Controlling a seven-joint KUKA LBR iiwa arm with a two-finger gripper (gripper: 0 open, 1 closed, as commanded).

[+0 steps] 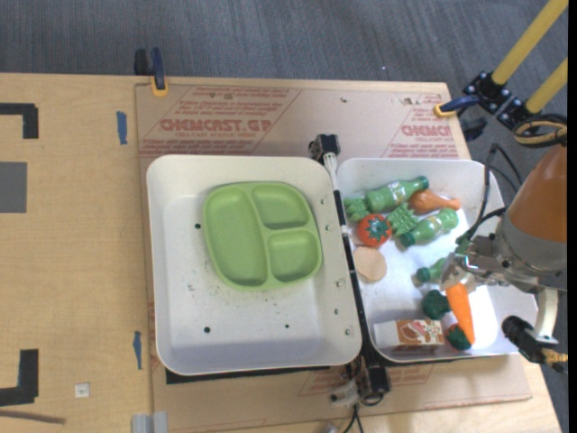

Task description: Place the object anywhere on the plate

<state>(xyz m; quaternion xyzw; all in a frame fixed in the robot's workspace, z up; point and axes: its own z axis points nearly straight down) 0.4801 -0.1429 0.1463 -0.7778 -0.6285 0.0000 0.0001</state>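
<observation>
A light green divided plate (261, 234) lies in the left white bin (171, 314). The right bin (478, 174) holds several toy foods. My gripper (466, 273) hangs low over the right bin's near right part. Directly under it lies an orange carrot (460, 307) with a green top, its upper end touching or hidden by the gripper. A dark green broccoli piece (436, 303) sits just left of the carrot. I cannot see whether the carrot is gripped.
Also in the right bin are two green bottles (397, 193) (429, 228), an orange piece (437, 203), a red tomato (374, 230), a beige round piece (370, 264) and a small carton (419, 332). A black divider rail (347, 260) separates the bins.
</observation>
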